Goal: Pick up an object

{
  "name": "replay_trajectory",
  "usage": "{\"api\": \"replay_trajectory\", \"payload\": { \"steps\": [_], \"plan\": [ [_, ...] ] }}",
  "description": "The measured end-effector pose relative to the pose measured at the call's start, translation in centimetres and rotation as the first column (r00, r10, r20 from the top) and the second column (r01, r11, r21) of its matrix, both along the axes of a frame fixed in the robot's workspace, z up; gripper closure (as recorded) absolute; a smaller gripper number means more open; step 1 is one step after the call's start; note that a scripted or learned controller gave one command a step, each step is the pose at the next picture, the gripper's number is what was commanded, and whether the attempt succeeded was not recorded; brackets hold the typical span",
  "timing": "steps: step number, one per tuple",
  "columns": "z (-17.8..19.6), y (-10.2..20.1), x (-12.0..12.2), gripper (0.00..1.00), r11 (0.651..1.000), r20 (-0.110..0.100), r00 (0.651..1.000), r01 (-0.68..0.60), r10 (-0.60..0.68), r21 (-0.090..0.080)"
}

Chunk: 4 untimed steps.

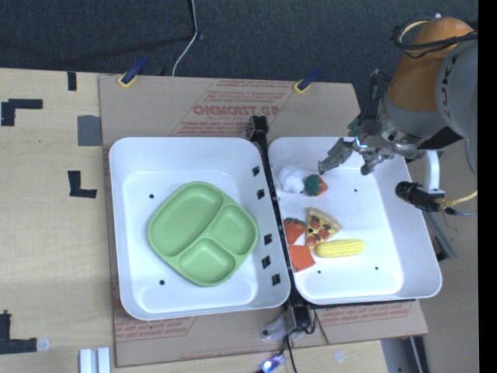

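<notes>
Left of gripper (351, 158), green toy (313, 183)

Light is even and fairly bright, falling from overhead, with no hard-edged shadows. The 2 white bins (124, 208) are the brightest surfaces and come close to washing out; their floors lose most texture, though the raised rims still read through faint grey shading. The green tray (203, 233) shows soft highlights on its dividers and only a thin, diffuse shadow beneath it. The dark backdrop (233, 22) at the far side stays dim and grainy. Overall sharpness is modest: printed lettering on the cardboard (225, 107) is soft, and the small toys in the right bin blur at their edges. The orange band (435, 53) on the arm carries a mild sheen.
</notes>
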<state>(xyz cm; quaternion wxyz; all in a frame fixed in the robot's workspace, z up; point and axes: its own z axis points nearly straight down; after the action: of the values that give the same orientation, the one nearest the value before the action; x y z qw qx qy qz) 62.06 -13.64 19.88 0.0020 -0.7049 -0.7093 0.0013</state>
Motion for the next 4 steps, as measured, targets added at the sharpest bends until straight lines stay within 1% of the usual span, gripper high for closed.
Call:
{"api": "replay_trajectory", "payload": {
  "steps": [1,2,3,4],
  "plan": [
    [0.1,0.0,0.1,0.00,1.000,0.004,1.000,0.000,0.000,-0.001],
    [-4.3,-0.4,-0.2,0.00,1.000,0.002,1.000,0.005,-0.005,-0.002],
    [-10.2,0.3,0.3,0.00,1.000,0.002,1.000,0.004,-0.004,-0.002],
    [-11.4,0.4,0.3,0.00,1.000,0.003,1.000,0.004,-0.004,-0.003]
  ]
}}
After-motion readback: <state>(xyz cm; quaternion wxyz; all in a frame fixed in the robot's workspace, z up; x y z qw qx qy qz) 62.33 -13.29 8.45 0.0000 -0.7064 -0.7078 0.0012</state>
